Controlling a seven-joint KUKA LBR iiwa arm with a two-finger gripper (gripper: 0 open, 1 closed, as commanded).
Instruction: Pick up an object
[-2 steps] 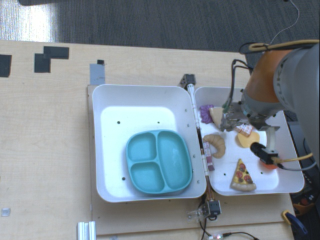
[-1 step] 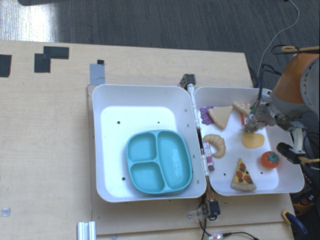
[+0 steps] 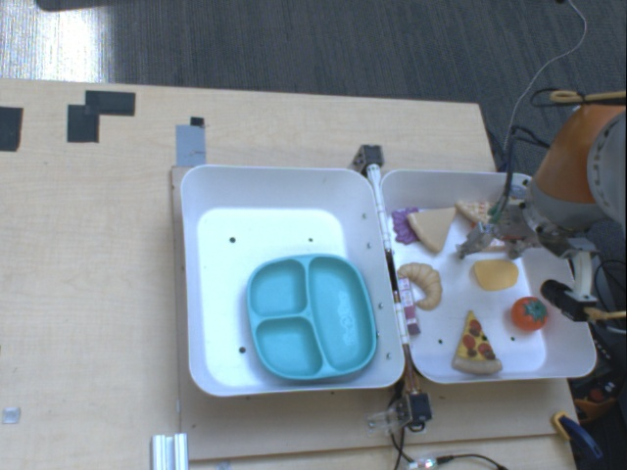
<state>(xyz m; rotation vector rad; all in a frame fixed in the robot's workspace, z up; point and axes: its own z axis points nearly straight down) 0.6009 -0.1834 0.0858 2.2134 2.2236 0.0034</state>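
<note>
Camera view: hand (image 3: pixel 487 237) low in the right bin (image 3: pixel 578 365), fingers spread and released, gripping nothing, just above a yellow lemon-like piece (image 3: pixel 495 274). Nearby: cheese wedge (image 3: pixel 429 228), croissant (image 3: pixel 422 283), pizza slice (image 3: pixel 475 345), tomato (image 3: pixel 529 313). Left bin (image 3: pixel 196 262) with 1 blue divided plate (image 3: pixel 311 315). Judged barely begun: nothing grasped, closing and lifting left.

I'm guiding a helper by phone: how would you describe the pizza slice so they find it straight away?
Start at the right-hand white bin, the one holding toy food. Look along its near edge for the pizza slice, below the croissant and left of the tomato. It is the only triangle with red dots on it.
</note>
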